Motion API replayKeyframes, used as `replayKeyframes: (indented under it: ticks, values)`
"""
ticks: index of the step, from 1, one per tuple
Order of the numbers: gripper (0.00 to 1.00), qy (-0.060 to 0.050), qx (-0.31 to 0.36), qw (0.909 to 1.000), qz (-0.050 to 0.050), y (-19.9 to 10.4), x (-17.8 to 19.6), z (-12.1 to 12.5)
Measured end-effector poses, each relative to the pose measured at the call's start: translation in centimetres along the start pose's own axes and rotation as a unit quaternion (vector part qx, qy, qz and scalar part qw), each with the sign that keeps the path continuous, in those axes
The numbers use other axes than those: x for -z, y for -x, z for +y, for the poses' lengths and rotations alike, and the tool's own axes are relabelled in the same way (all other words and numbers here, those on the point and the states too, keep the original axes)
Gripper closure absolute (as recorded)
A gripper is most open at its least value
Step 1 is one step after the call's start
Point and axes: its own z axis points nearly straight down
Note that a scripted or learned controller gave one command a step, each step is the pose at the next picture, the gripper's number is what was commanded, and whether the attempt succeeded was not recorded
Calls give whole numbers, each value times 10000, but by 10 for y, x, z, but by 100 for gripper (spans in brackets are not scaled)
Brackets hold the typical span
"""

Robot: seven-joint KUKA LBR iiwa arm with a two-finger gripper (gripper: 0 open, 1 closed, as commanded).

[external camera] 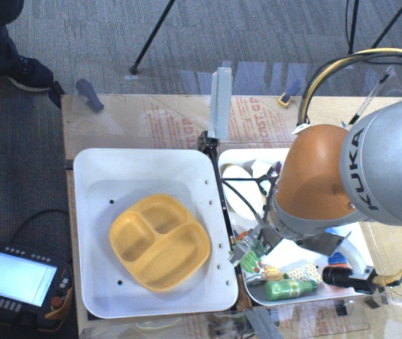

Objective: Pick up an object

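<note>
Gripper (249, 249): we cannot tell its state | bottle (290, 289), near right bin: light, slippery; we'd grip mid-body

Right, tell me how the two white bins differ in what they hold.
The left bin holds one thing, a yellow divided plate lying flat; the right bin holds a jumble of small things, among them a green bottle on its side. The left bin lies in open view; the arm hangs over much of the right bin. Both are shallow and white.
</note>
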Motion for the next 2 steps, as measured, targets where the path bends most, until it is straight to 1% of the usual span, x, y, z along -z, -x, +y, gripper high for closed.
replayKeyframes:
  ticks: [1,2]
  values:
    - [100,83,-73,9999,-53,16,67,37]
    - [100,36,-67,10000,-28,16,72,35]
